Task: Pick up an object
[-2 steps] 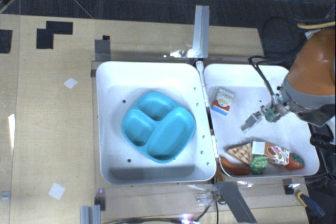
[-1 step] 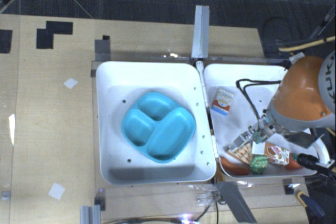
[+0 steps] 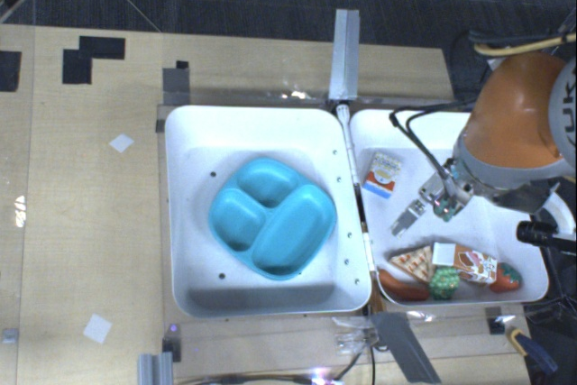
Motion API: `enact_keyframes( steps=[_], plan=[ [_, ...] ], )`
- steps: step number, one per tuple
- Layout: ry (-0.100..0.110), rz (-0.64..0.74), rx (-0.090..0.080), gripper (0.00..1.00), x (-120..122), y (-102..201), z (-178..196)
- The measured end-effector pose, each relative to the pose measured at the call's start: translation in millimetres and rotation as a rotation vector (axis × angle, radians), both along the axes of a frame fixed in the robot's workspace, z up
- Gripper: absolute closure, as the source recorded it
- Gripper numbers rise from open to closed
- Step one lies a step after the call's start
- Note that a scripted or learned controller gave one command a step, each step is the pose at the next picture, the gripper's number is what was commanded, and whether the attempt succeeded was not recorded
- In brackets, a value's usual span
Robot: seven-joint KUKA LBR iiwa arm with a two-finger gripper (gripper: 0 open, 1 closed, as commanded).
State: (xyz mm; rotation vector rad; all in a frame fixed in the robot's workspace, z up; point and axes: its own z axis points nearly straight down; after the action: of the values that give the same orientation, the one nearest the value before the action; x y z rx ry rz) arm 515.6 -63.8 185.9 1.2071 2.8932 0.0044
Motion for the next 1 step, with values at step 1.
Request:
enact_keyframes(
  steps=[1],
  plan=[
    [-0.007,-0.262,0.004,0.00,-23.8,-34.6,-95.9]
  ],
)
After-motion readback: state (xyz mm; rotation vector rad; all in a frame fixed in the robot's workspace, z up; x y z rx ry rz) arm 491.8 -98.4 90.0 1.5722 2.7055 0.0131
